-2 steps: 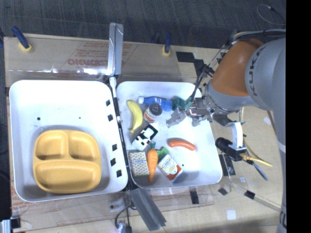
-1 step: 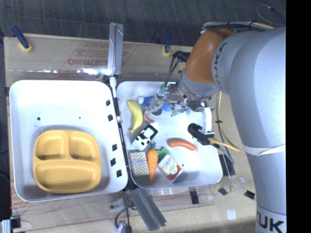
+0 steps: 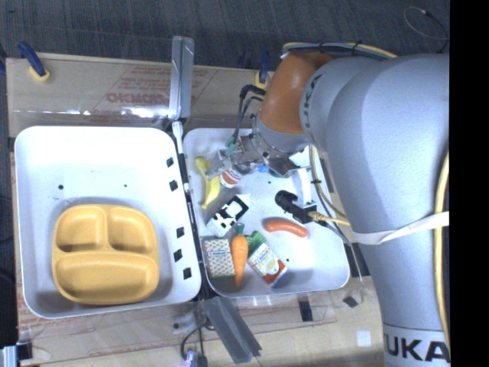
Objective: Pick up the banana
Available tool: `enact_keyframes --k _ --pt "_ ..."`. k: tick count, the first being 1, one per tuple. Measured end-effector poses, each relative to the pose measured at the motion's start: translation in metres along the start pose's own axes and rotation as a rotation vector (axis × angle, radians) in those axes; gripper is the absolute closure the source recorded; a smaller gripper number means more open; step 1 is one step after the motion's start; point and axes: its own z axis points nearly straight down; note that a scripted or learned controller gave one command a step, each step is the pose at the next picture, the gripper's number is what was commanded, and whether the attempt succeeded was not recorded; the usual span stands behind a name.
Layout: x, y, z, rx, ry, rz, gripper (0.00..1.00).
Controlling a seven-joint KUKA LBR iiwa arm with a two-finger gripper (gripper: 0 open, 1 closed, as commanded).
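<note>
The yellow banana (image 3: 208, 186) lies lengthwise along the left wall of the right bin (image 3: 330, 277), its upper tip near the bin's far left corner. My gripper (image 3: 232, 161) hangs low over the far part of that bin, just right of the banana's upper half and close to it. Nothing can be made out between the gripper and the banana. A small red and white thing (image 3: 230, 179) sits right under the gripper, next to the banana.
In the right bin lie a black and white block (image 3: 228, 213), an orange sausage (image 3: 285, 227), a carrot (image 3: 239, 258), a waffle-like square (image 3: 219, 258) and a small carton (image 3: 267, 263). The left bin (image 3: 92, 147) holds a yellow divided tray (image 3: 105, 251).
</note>
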Motion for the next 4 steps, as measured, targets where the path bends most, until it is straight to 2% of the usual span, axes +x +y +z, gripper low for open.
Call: enact_keyframes --k 1,2,3,4 --pt "0.001 0.003 -0.013 -0.006 0.000 -0.006 1.00" --pt "0.001 0.003 -0.013 -0.006 0.000 -0.006 0.00" --pt "0.001 0.013 0.013 0.028 0.009 0.176 0.00" --pt "0.002 0.019 0.014 0.042 0.006 0.356 0.00"
